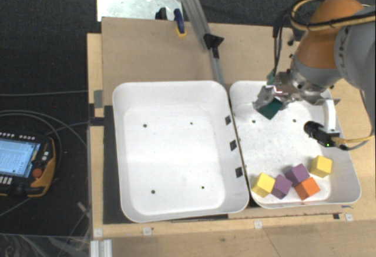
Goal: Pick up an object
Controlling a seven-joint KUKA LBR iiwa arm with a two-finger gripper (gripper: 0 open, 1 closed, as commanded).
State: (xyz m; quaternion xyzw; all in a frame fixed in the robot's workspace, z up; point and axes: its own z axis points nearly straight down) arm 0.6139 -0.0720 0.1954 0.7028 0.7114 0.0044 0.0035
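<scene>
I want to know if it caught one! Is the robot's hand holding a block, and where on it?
Yes, it seems so: the hand pinches a dark green block by its upper part, over the right bin.

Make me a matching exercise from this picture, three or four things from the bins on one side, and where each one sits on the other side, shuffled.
Things:
1. green block
2. orange block
3. left bin
4. gripper

Places:
A. at the right bin's near edge, among the purple and yellow blocks
B. over the far part of the right bin
C. between the gripper's fingers
D. beside the right bin, on the side away from the arm

Pairs: 1-C, 2-A, 3-D, 4-B
</scene>
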